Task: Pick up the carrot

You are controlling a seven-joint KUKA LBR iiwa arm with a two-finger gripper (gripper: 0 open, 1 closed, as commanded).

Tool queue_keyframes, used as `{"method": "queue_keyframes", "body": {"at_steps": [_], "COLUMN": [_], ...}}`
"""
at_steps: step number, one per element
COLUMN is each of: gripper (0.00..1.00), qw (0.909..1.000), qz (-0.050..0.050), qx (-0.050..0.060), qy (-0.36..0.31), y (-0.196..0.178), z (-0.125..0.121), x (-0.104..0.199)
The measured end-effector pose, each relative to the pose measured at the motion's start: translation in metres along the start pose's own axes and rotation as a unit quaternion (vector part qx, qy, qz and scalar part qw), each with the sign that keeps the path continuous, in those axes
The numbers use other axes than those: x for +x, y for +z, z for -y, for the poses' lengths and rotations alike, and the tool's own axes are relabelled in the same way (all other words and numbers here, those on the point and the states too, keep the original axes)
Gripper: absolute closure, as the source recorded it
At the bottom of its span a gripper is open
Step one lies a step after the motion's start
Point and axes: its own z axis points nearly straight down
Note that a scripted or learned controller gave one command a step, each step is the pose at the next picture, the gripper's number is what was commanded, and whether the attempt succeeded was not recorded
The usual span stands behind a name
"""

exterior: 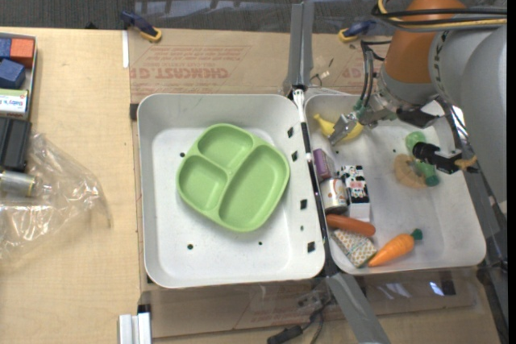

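The small orange carrot with a green top [395, 248] lies near the front of the right white bin [451, 254], beside a red sausage [351, 225]. The tool [348, 129] is far back, over a yellow banana [324, 125]. I cannot tell if it is spread or pressed together. A green plate with three parts [234, 176] sits in the left white bin [161, 246]

Open white floor lies around the carrot [394, 248] on its upper and right sides; a patterned pouch [355, 246] crowds its left; my hand [348, 127] hangs well apart.

Clutter in two bins
Green divided plate [234, 176] mid left bin [153, 197]; banana [325, 125] at right bin's [463, 242] top-left corner.
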Motion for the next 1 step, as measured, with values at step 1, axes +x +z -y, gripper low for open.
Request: {"method": "queue_keyframes", "body": {"at_steps": [1], "gripper": [1.0], "qw": [1.0], "qz": [0.001], "qx": [0.0], "qy": [-0.002], "y": [-0.0095], "z": [-0.0002], "x": [-0.0004]}}
